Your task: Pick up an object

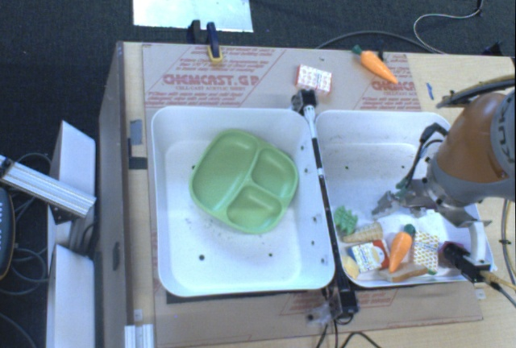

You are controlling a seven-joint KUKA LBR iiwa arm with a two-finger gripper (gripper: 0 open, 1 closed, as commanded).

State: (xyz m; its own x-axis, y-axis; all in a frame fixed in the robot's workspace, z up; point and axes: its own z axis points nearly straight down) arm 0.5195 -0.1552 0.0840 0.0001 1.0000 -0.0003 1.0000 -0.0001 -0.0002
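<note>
In the near corner of the right bin point(367, 147), heaped close together: an orange toy carrot point(399, 250), a green sprig point(346, 219), a tan cone point(364, 234), a pale packet point(368, 257), a checkered wafer point(426, 249). Just behind the heap, the gripper point(405, 200), low over the bin floor. Parted or closed: cannot tell. Nothing visibly held.

Judged to be the approach, with no grasp made yet. Next: settle squarely over one piece, perhaps the toy carrot, clear of its crowded neighbours, then clamp and lift.

Farther off: a green plate point(244, 180) in the left bin point(173, 177), a second carrot point(377, 64) on the bench.
</note>
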